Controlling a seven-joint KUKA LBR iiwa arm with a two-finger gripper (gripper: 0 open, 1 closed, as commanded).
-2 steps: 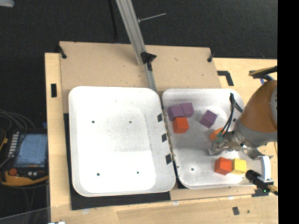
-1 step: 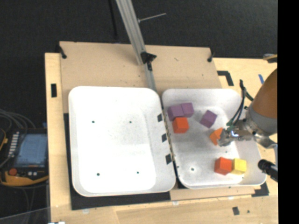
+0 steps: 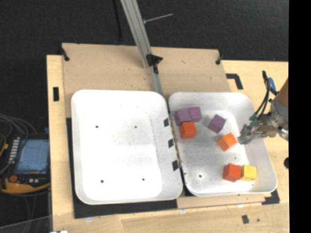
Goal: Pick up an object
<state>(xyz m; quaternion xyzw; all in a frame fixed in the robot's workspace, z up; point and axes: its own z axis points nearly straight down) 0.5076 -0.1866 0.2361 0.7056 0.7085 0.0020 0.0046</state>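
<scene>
Right white bin (image 3: 201,103): I count three purple blocks, three orange cube blocks, one yellow. Gripper (image 3: 243,136) at right-centre, just beside the middle orange cube block (image 3: 227,141); its grasp I cannot tell.

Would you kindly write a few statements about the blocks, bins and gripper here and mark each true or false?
1. All the blocks lie in the right bin. True.
2. The yellow block touches a purple one. False: it sits beside a red-orange block.
3. The gripper is beside the orange block. True.
4. There are five purple blocks. False: three show, two together and one apart.
5. The arm reaches over the left bin. False: it is at the right bin's right edge.
</scene>
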